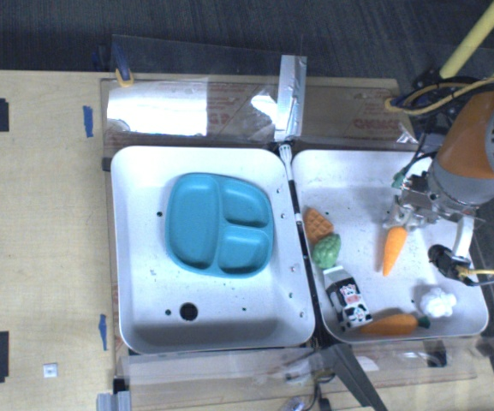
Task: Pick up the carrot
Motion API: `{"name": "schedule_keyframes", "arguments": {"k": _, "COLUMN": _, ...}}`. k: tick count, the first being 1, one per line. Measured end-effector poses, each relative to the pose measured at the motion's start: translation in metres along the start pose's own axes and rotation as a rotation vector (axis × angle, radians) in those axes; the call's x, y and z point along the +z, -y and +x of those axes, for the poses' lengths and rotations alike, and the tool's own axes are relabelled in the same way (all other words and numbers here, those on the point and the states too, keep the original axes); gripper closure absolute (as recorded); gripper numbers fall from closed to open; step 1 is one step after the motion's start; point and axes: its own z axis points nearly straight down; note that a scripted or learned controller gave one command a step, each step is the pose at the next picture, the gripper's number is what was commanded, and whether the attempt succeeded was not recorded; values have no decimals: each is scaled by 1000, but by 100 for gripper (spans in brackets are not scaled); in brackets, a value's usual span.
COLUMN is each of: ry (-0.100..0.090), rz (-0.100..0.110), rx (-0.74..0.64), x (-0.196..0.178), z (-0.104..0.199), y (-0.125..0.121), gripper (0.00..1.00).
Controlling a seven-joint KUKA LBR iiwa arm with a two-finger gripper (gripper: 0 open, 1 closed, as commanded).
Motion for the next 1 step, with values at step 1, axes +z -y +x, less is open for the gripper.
{"name": "schedule_keyframes", "arguments": {"k": 1, "ry": -1, "rz": 0, "rx": -93, "x": -90, "z": 75, "y": 6, "gripper": 100}}
